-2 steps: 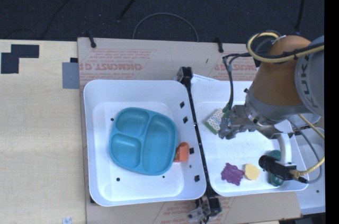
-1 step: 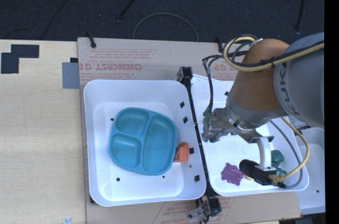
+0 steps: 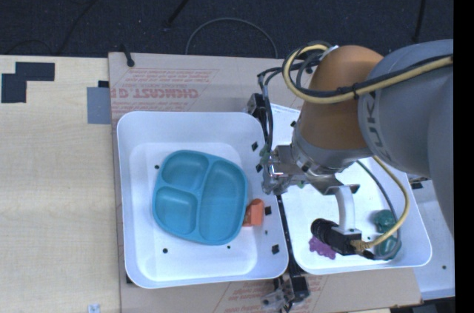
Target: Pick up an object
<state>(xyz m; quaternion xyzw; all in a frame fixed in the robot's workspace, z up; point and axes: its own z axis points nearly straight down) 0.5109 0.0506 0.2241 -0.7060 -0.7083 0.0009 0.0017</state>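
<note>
The arm (image 3: 415, 104) hangs low over the seam where the two bins meet, with the tool (image 3: 275, 174) near the inner wall of the left bin (image 3: 148, 123). Whether the tool is spread or pressed together I cannot tell; the wrist covers it, and nothing shows pinched in it.

The likeliest trouble is the tool coming down on the bin walls rather than on an object. The nearest candidate, the orange block (image 3: 255, 213), lies in the left bin, squeezed between the right edge of the blue plate (image 3: 200, 197) and the bin's inner wall. That leaves little room to straddle it, so a descent could clip the plate's rim, tip or shove the plate, or push the block out of reach. In the right bin (image 3: 355, 266) the purple piece (image 3: 322, 247) and the teal piece (image 3: 385, 224) sit near the front wall (the teal one looks rounded and may roll or squirt free under a squeeze).

By count, on the table (image 3: 59, 193):
- two white bins
- one blue plate with three compartments
- one orange block
- one purple piece
- one teal piece
</note>
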